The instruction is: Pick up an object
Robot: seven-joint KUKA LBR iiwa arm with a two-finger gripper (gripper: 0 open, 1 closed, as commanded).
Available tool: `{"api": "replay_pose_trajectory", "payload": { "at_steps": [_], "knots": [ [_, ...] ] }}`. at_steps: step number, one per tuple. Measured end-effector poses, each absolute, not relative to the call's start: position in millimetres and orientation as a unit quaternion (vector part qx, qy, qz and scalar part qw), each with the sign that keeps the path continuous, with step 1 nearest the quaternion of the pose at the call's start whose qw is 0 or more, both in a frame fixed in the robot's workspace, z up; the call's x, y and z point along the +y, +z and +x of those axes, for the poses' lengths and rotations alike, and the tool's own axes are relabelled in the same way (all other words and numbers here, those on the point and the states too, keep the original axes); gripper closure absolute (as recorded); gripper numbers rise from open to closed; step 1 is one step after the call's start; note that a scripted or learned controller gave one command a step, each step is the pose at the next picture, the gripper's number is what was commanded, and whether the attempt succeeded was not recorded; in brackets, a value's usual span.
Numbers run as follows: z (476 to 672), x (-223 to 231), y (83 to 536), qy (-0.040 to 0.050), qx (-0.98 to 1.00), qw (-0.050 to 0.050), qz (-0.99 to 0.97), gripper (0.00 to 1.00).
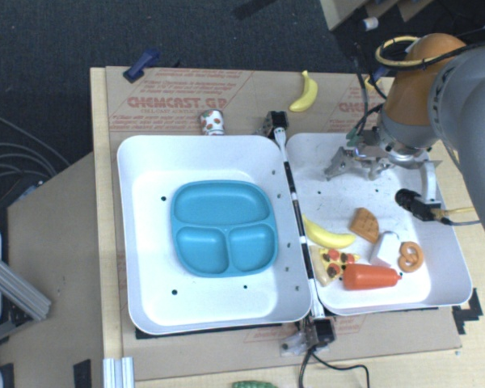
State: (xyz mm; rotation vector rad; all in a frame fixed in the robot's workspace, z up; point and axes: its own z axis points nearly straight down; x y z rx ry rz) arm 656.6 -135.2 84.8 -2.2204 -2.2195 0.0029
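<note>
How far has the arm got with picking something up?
Nothing looks picked up yet. The gripper hangs over a bare patch at the back of the right bin. The banana, carrot and pretzel lie at its front, so choosing, grasping and lifting remain.

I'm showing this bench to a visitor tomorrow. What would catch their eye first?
Likely the blue divided plate, alone in the left bin. Next, the toy food heaped in the right bin's near corner: a banana, a red pepper, a pretzel. The gripper hangs over that bin's far end.
</note>
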Motion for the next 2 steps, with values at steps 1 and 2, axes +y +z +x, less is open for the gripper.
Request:
{"api": "replay_pose_trajectory", "payload": {
  "at_steps": [1, 2],
  "knots": [
    [666.9, -137.3, 84.9, -0.0006, -0.708, -0.001, -0.707, 0.00],
    [666.8, -133.4, 85.1, -0.0001, -0.707, 0.000, -0.707, 0.00]
  ]
}}
